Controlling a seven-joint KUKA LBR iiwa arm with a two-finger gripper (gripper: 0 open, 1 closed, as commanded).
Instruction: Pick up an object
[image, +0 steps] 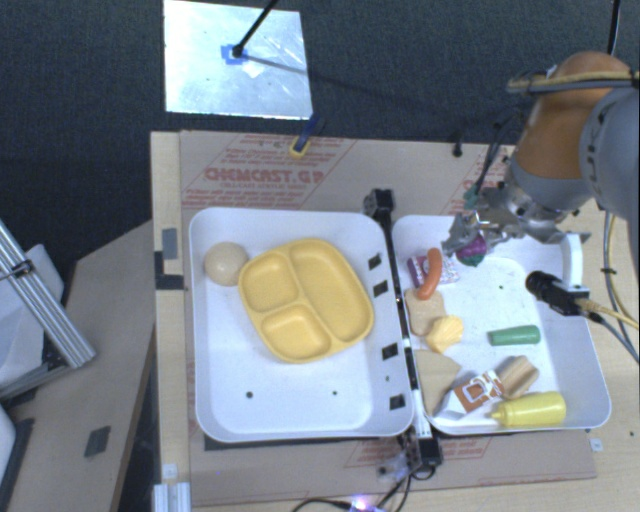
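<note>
Hovering over the far corner of the right bin (597, 385), my fingers (468, 240) sit on a small purple-and-green thing (472, 249); whether they're closed on it I cannot tell. Just beside, toward the divider, lies the orange sausage (430, 274), long axis running near to far. The left bin (215, 400) holds a yellow tray (303, 298) and a pale ball (226, 263)

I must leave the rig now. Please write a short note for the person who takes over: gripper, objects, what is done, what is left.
Gripper: above the back of the right bin, at a purple object; a grasp is not confirmed.
Right bin: hot dog, green piece, mustard bottle, bread pieces.
Left bin: yellow tray, pale ball.
Done: nothing clearly lifted.
Left: pick up one object.
</note>
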